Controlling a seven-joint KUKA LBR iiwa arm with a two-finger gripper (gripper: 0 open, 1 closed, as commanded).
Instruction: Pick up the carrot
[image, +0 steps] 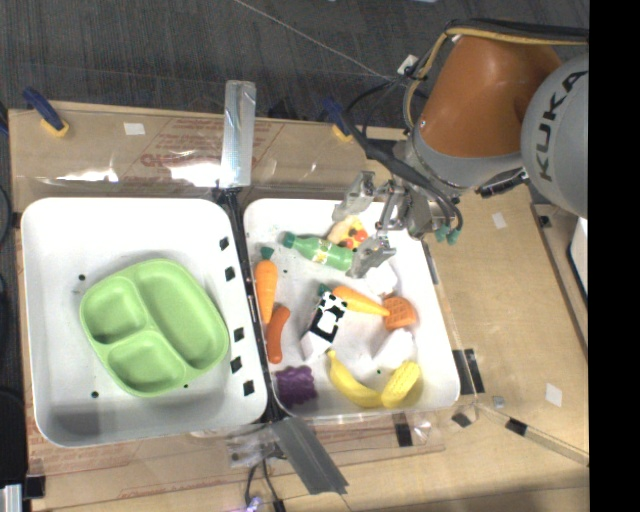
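The grey arm with its orange band reaches in from the right, and its two-finger jaws (365, 222) hang over the far end of the right-hand shallow white bin (438, 300) — spread apart, with nothing between them. One metal finger (352, 196) points toward the bin's far rim, the other (372, 252) sits just above a green plastic bottle with a yellow label (318, 250) that lies on its side.

The long orange carrot with a green stub top (265, 285) lies against the bin's left wall, near the divider, lengthwise and well apart from the jaws. Just beside its near end is a shorter red-orange sausage-shaped piece (276, 333). Further right lie a black-and-white patterned carton (324, 322), an orange wedge-shaped toy (362, 301) and a small orange waffle-textured block (400, 312). At the near end sit a purple bunch of grapes (295, 382), a yellow banana (350, 385) and a yellow corn cob (402, 380) touching the banana.

In the left-hand white bin (50, 250) rests a light green divided plate with three compartments (152, 325) on the wooden bench (520, 330).
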